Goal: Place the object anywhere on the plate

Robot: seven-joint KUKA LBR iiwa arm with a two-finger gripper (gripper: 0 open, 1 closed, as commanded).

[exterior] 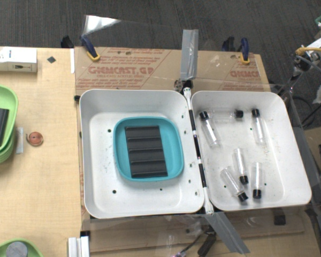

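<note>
- While lying loose in the right white bin, clear plastic tubes with black caps sit well apart from the teal square plate in the left white bin.
- Round and slick, so likely to roll or slip from a pinch.
- Near tubes crowded close; could be lifted or knocked together.
- Black ribbed block covers the plate's middle; might send a tube rolling off.

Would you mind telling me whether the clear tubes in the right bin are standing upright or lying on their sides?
Lying down. Each clear tube rests lengthwise on the floor of the right bin, with its black cap pointing sideways rather than up.
</note>
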